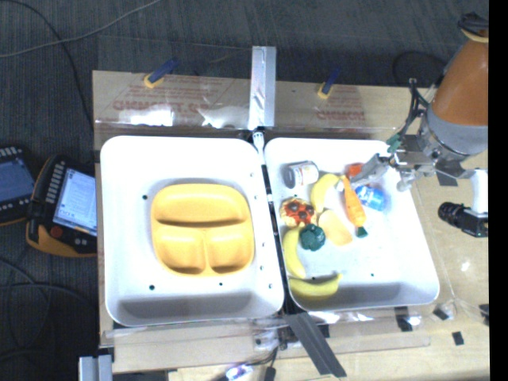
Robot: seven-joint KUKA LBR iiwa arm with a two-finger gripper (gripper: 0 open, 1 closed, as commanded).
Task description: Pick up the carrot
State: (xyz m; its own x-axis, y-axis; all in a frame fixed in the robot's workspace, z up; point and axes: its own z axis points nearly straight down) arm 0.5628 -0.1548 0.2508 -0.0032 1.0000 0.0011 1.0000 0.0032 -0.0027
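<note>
The carrot (352,200) is orange with a small green end toward the front. It lies in the right bin (397,268), near the bin's middle and tilted slightly. It rests against a yellow fruit (325,190) on its left and a blue-and-white object (371,198) on its right. My gripper (390,162) hangs over the bin's back right corner, up and to the right of the carrot and apart from it. The orange-banded arm (464,86) reaches in from the right. Nothing is visibly held.
The right bin also holds a silver can (300,173), a red-orange toy (298,209), a dark green piece (312,238), a banana (305,280) along the front left and a small red object (355,169). A yellow divided tray (202,227) fills the left bin (127,213).
</note>
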